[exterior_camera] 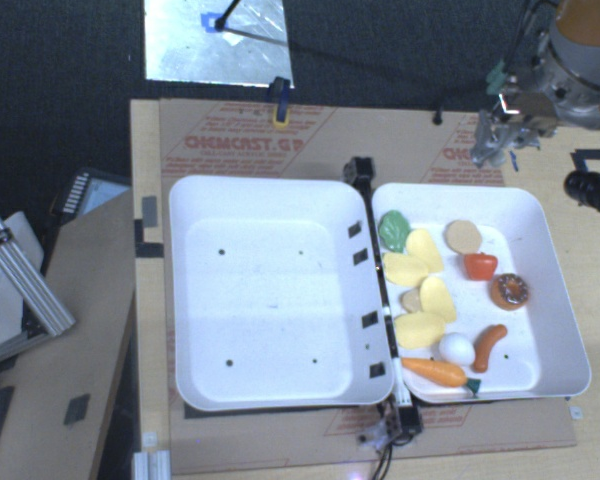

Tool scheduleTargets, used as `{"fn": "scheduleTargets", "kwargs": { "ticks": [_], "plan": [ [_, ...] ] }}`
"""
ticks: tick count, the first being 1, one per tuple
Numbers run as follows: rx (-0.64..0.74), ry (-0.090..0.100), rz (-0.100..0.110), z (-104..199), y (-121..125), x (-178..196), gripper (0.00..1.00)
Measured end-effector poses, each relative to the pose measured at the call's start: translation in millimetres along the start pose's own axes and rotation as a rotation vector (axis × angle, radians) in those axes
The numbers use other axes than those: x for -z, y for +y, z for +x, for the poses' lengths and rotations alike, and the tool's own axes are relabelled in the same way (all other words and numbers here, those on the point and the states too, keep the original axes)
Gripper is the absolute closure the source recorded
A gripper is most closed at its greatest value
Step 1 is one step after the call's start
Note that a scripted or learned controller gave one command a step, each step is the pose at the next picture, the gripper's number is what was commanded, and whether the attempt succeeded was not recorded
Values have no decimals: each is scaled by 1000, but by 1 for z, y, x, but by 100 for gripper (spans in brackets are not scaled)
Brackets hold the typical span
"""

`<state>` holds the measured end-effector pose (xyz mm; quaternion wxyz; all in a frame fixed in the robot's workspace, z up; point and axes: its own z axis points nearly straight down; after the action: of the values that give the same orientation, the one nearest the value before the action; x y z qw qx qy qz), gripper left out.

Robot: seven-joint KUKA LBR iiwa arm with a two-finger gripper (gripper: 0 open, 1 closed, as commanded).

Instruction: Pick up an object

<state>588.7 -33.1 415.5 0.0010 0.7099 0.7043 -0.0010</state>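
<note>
The right bin (540,230) holds several toy foods: a green leaf (393,230), yellow chip-like pieces (421,286), a tan round biscuit (463,236), a red pepper (480,265), a chocolate donut (509,291), a brown sausage (489,345), a white egg (456,349) and an orange carrot (435,371). My gripper (488,152) hangs high over the bench, beyond the far edge of the right bin, with nothing between its fingers. Its fingers point down.
The left bin (270,288) lies beside the right one, with black clips (363,258) along the shared divider. A shiny metal sheet (218,28) lies at the back left. A yellow and blue clamp (280,103) sits on the cardboard's far edge.
</note>
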Motion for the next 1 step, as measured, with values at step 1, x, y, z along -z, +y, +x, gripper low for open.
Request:
{"fn": "scheduleTargets", "kwargs": {
  "ticks": [1],
  "plan": [
    [12, 1, -18, -6, -1, 128, 100]
  ]
}}
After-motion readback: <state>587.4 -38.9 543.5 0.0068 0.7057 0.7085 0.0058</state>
